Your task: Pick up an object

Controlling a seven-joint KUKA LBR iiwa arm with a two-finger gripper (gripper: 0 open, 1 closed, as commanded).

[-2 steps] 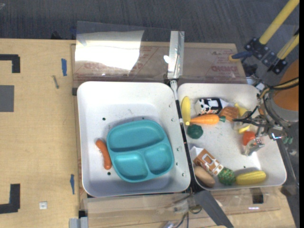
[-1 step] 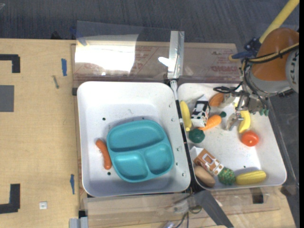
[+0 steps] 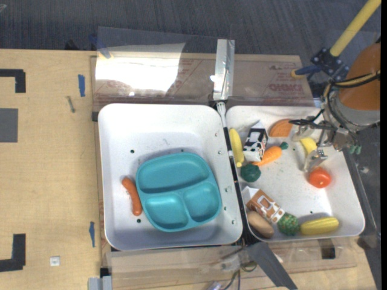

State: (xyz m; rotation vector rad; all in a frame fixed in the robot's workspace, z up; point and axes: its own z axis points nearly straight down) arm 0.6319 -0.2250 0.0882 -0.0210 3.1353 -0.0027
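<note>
Toy food lies scattered in the right bin (image 3: 357, 213) for picking, a banana (image 3: 318, 225) at five o'clock nearest, then a tomato (image 3: 319, 177) directly beneath the gripper (image 3: 317, 155), whose grip cannot be told, poised above as its likely target.

We saw a small red-orange tomato (image 3: 319, 178) lying loose on the floor of the right bin (image 3: 357, 222), with a little yellow piece (image 3: 308, 144) just above it, apart.
</note>
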